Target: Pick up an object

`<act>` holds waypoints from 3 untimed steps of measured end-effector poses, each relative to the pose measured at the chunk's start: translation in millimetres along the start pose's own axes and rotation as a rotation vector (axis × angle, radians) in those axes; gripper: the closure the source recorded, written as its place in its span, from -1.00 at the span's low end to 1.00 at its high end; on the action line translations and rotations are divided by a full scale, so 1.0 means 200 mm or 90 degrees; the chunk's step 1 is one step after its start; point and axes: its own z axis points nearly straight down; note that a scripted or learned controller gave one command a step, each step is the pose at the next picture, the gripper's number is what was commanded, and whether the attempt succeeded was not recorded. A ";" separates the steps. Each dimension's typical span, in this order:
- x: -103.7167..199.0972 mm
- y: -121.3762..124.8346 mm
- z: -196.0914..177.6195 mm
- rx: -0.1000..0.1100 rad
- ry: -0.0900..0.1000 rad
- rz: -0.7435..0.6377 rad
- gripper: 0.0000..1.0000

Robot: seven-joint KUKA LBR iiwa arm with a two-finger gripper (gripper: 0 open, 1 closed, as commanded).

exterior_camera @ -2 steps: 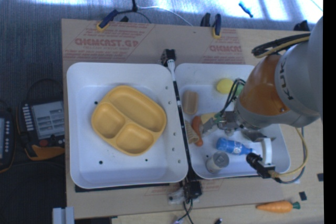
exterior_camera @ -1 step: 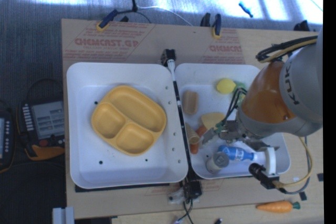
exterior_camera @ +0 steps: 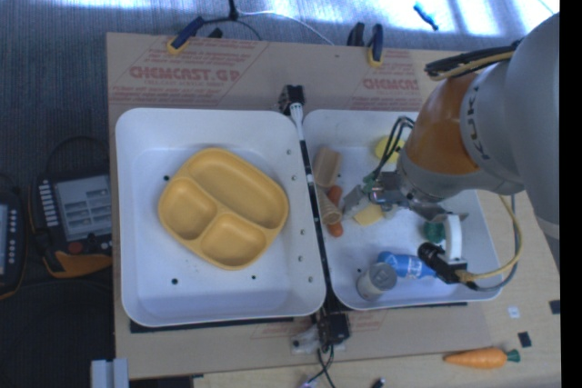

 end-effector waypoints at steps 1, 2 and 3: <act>-0.01 0.01 -0.06 -0.003 -0.001 0.001 1.00; -0.01 0.01 -0.06 -0.003 -0.001 0.001 -1.00; -0.29 0.39 0.01 0.002 0.001 -0.002 -1.00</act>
